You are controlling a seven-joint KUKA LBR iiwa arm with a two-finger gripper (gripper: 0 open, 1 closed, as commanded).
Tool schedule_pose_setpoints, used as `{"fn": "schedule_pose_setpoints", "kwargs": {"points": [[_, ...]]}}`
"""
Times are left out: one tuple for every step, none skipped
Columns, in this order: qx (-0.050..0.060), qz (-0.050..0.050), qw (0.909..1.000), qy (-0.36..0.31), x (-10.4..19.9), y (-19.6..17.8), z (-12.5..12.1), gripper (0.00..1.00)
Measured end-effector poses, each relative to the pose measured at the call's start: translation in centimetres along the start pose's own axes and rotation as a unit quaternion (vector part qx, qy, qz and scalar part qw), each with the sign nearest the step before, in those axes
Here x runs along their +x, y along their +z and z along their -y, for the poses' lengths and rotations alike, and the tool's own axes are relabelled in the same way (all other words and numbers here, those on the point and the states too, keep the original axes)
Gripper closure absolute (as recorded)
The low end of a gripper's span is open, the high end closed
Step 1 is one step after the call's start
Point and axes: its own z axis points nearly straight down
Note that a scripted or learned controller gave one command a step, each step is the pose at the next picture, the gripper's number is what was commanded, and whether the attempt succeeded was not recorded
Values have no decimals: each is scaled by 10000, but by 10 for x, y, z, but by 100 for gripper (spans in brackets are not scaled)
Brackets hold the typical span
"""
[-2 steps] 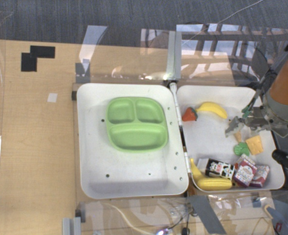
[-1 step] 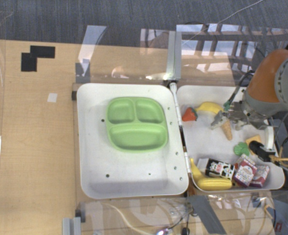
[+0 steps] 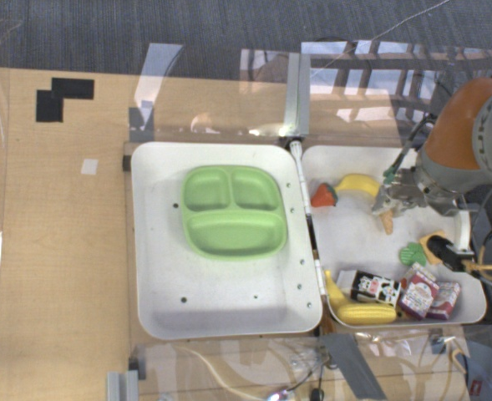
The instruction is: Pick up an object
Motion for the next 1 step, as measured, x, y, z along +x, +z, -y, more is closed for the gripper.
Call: {"fn": "schedule_pose_setpoints", "kwargs": {"points": [[46, 2, 9973, -726, 78, -104, -16, 100]]}}
